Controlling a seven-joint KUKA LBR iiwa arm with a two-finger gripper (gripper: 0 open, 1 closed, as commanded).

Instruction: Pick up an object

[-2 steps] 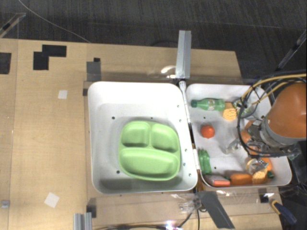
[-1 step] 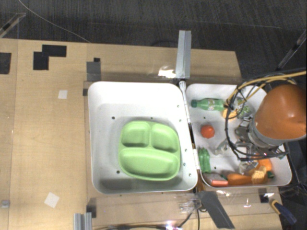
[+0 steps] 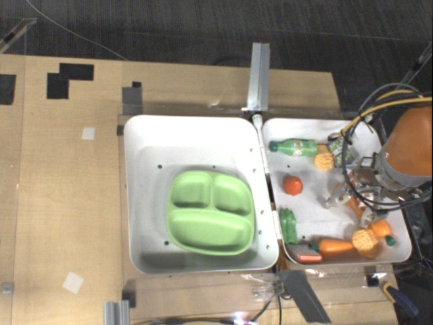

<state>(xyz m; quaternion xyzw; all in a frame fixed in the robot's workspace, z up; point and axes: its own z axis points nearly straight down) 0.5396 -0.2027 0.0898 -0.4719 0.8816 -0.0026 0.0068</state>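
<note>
The gripper [image 3: 342,196] is lowered into the right bin [image 3: 399,252]; its state cannot be told. A carrot [image 3: 336,247] is laid lengthwise along the near wall, with bottle [image 3: 295,147] and tomato [image 3: 292,185] nearby. A green tray [image 3: 211,212] is held in the left bin [image 3: 145,181].

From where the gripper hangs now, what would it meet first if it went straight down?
Probably the bare white floor of the right bin, beside the red tomato. The gripper seems to point down there, but depth is unclear from this slanted view.

The arm [image 3: 406,144] is cut by the right edge; cables hide its fingers
</note>
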